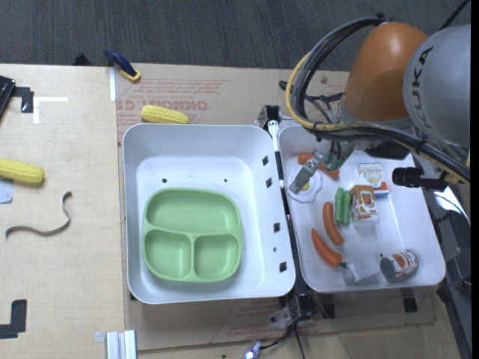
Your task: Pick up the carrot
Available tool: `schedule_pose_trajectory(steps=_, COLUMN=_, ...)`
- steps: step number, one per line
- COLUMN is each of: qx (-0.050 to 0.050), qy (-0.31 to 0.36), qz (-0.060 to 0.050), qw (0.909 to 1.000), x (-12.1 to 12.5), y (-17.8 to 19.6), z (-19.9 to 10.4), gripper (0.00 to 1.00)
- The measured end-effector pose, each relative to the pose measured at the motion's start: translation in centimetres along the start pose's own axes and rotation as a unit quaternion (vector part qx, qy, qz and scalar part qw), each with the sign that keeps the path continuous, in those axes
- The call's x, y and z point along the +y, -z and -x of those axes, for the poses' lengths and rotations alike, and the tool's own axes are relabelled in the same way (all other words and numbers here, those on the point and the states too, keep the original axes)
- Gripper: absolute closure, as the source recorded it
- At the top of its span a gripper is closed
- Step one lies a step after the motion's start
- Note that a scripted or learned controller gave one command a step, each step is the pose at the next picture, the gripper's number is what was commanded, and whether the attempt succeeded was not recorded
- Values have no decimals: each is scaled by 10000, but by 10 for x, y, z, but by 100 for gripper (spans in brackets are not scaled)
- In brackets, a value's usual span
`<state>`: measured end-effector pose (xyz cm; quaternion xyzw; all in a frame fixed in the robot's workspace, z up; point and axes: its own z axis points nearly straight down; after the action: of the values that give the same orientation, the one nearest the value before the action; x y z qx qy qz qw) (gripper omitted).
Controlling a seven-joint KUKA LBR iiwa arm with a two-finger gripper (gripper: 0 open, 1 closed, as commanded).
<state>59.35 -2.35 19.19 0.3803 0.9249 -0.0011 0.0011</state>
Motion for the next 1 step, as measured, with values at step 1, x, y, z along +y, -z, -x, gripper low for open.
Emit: schedule_pose_trajectory(steps=1, qx=11, qy=326, qz=1, qw=9995, x=-5, y=-1, z=-82, gripper=0)
